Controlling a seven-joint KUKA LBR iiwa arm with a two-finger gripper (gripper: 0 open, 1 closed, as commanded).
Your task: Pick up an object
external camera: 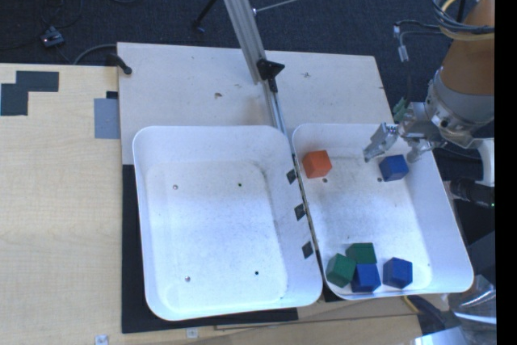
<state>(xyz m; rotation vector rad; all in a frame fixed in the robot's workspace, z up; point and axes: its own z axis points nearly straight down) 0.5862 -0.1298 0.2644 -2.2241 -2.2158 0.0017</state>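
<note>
A robot claw (397, 143) is seen spread open over the right bin (452, 230), gripping nothing.

A blue cube (393, 167) is seen just below the open fingers, at about 1 o'clock in the right bin. An orange cube (317, 164) is placed at 11 o'clock. Two green cubes (350, 261) and two more blue cubes (382, 274) are clustered at 6 o'clock. The left bin (153, 174) is set beside it on the counter (186, 85).

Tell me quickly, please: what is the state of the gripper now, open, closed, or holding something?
Gripper: open, holding nothing; it is in the right bin, just above the blue cube.
</note>
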